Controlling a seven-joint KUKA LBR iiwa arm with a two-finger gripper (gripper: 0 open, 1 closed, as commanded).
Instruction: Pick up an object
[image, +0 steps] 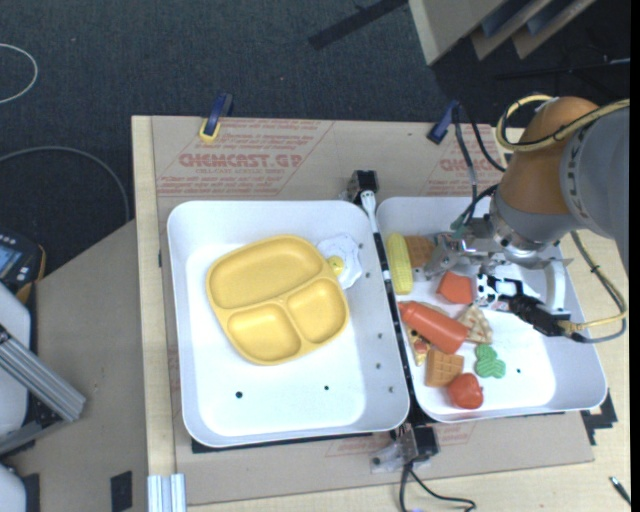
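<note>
We see the gripper (470, 262) low in the rt bin (575, 375), orange toy (455, 288) just below it; fingers' state — can't tell.

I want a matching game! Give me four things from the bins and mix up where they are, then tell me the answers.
Things:
1. yellow divided plate
2. corn cob
3. fried egg
4. red tomato

Places:
A. right bin, near front edge
B. left bin, at the plate's far right corner
C. middle of left bin
D. right bin, along its left wall

Pairs: 1-C, 2-D, 3-B, 4-A
</note>
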